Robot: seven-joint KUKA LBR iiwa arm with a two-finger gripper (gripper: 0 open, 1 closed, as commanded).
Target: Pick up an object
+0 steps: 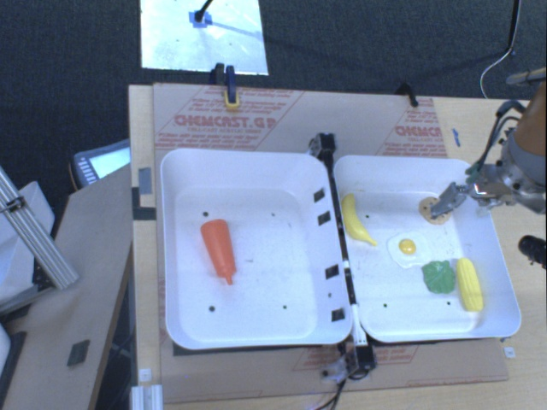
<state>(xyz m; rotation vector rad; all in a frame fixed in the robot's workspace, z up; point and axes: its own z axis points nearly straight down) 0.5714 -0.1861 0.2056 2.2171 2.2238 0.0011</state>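
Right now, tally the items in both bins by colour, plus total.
Orange: 1, orange plastic carrot
Yellow: 2, yellow toy banana, yellow corn cob
White and yellow: 1, fried egg toy
Green: 1, green leafy toy
Tan: 1, round tan cookie
Total: 6

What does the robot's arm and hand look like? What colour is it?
The arm is grey metal with an orange band near the top. Its hand is a slim silvery-grey piece with darker parts. Thin dark cables loop beside the arm.
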